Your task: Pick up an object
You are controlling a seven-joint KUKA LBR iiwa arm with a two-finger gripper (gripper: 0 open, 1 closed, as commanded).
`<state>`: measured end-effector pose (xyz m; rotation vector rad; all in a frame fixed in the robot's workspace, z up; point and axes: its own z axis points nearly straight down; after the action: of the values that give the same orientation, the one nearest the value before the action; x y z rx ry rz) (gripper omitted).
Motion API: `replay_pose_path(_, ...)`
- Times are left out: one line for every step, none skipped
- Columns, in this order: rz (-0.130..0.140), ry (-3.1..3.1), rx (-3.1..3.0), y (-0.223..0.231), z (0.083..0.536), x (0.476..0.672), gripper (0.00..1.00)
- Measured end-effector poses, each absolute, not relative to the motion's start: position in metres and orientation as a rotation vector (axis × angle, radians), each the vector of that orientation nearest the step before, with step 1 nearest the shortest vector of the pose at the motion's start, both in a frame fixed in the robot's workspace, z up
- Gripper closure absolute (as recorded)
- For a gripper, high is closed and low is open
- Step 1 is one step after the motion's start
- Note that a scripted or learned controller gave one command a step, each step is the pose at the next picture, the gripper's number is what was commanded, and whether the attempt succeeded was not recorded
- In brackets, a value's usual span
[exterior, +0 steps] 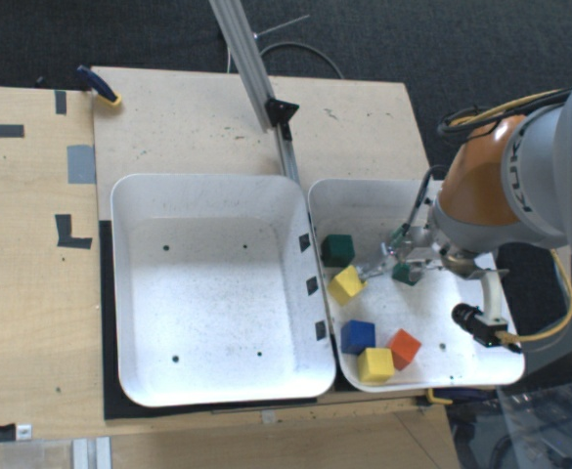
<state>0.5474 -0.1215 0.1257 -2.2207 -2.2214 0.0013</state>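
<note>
hovering in right bin [481, 364], gripper [375, 271] beside yellow cube [345, 284].

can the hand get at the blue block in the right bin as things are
Probably yes: the blue block lies uncovered on the bin floor, with a small gap to the yellow block beside it, and the hand is already over that bin.
</note>
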Motion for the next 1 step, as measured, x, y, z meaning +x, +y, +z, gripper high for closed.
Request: replay_pose_path(0.0,-2.223,-2.219,-0.1211,0.1371,0.5476,1.0)
